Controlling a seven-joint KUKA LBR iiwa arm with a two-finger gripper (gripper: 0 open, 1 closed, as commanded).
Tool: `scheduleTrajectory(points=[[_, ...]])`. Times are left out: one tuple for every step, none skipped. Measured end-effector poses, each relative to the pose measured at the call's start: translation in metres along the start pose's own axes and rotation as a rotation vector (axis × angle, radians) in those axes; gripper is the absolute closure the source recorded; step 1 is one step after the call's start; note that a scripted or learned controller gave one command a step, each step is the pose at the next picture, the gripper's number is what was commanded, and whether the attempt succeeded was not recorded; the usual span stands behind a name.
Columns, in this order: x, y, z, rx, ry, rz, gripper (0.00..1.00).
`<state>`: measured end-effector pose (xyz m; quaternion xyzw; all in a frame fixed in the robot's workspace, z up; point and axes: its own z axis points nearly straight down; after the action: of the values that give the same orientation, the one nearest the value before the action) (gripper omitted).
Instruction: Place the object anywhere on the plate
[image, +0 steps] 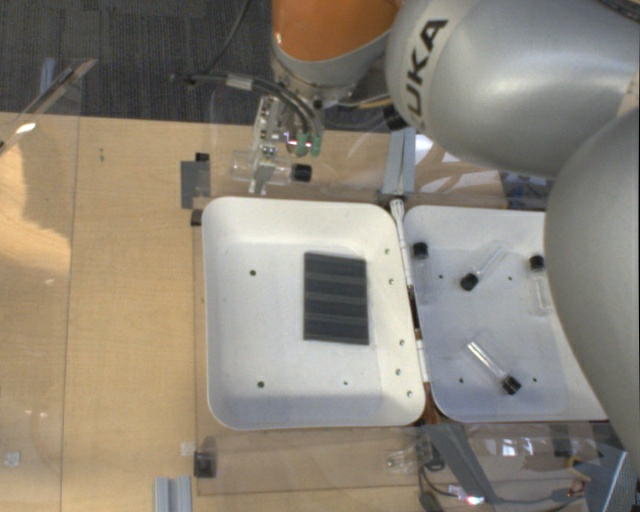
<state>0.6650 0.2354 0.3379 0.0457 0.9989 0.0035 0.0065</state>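
Grey arm (520, 90) looms over clear black-capped tubes (494, 366) in right bin (560, 400).

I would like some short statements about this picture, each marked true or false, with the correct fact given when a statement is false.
1. A dark ribbed plate lies in the left bin. True.
2. The claw is down inside the right bin. False: it is seen above the top edge of the left bin, over the wooden bench.
3. Clear tubes with black caps, such as the one at the lower middle, lie in the right bin. True.
4. A tube already rests on the dark plate. False: the plate carries nothing.
5. The two bins stand side by side. True.
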Motion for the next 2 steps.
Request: scheduleTrajectory(points=[[0.011, -0.009, 0.239, 0.008, 0.000, 0.031, 1.00], [0.008, -0.001, 0.152, 0.000, 0.001, -0.201, 1.00]])
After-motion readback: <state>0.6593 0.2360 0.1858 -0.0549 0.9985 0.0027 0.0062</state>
